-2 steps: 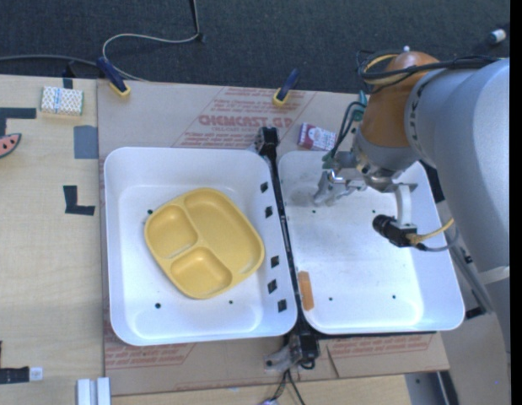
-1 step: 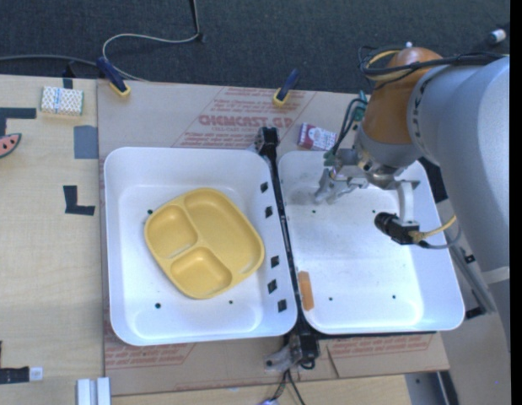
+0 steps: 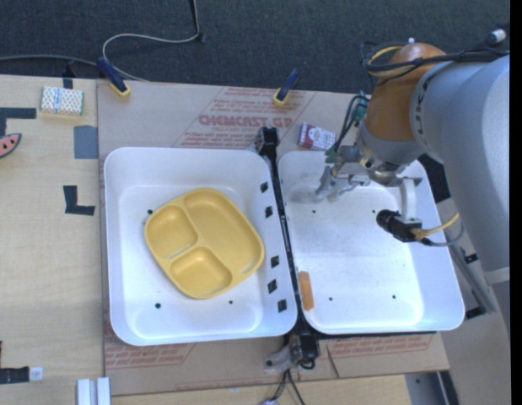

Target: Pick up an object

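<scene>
Yellow plate (image 3: 203, 241) in left bin (image 3: 126, 310), well apart from gripper (image 3: 328, 186)

A yellow tray (image 3: 204, 241) lies in the left white bin (image 3: 126, 184). A small orange piece (image 3: 305, 289) lies in the right white bin (image 3: 370, 310). The arm (image 3: 463, 125) is grey with an orange band (image 3: 395, 99). The cardboard (image 3: 227, 121) is brown with red lettering.

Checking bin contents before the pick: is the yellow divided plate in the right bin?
No, the yellow divided plate lies in the left bin; the right bin has a small orange piece at its left wall.
</scene>
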Robot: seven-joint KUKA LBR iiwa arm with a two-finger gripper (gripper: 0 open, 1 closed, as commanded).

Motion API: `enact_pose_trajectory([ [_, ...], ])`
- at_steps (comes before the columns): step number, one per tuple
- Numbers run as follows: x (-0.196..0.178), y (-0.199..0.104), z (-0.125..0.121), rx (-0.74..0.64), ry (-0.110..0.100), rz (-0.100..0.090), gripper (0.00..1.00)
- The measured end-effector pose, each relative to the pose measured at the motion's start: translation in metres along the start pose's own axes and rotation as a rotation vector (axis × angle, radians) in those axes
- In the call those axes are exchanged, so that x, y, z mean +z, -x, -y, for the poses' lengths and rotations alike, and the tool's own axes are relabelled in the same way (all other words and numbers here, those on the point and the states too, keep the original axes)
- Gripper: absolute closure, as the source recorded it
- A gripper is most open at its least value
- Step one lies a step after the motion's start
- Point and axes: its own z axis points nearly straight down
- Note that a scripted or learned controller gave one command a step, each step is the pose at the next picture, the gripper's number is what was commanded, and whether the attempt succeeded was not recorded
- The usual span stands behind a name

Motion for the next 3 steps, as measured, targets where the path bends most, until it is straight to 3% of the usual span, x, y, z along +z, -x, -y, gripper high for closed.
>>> enact_pose_trajectory([
  [1, 0.0, 0.0, 0.0, 0.0, 0.0, 0.0, 0.0],
  [2, 0.046, 0.001, 0.041, 0.004, 0.003, 0.006, 0.0],
  [3, 0.037, 0.002, 0.04, 0.004, 0.005, 0.007, 1.0],
])
